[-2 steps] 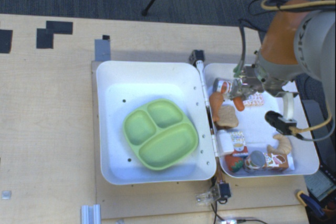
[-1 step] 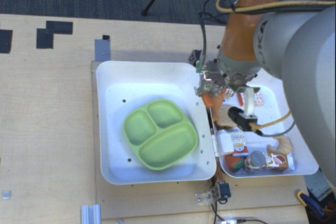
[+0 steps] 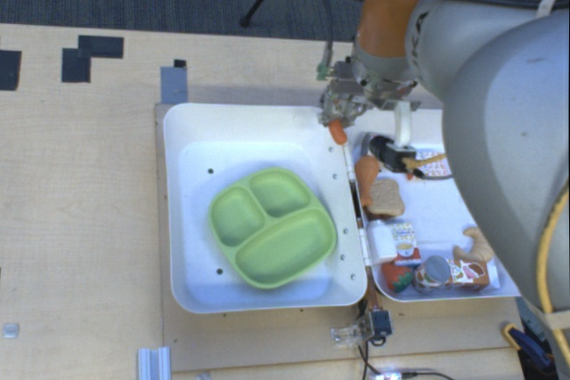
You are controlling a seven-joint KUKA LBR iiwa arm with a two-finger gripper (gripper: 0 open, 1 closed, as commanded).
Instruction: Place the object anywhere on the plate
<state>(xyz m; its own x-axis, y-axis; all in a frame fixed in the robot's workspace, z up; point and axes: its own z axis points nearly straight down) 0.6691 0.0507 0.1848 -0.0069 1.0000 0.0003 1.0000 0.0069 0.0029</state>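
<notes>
Gripper [image 3: 339, 118] above orange object [image 3: 337, 133] (labels unreadable)

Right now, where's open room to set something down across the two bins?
All three compartments of the green plate are bare, as is the left bin floor around it, widest along the far wall. The right bin is crowded: bread slice, carrot, can, packets along its near end.
</notes>
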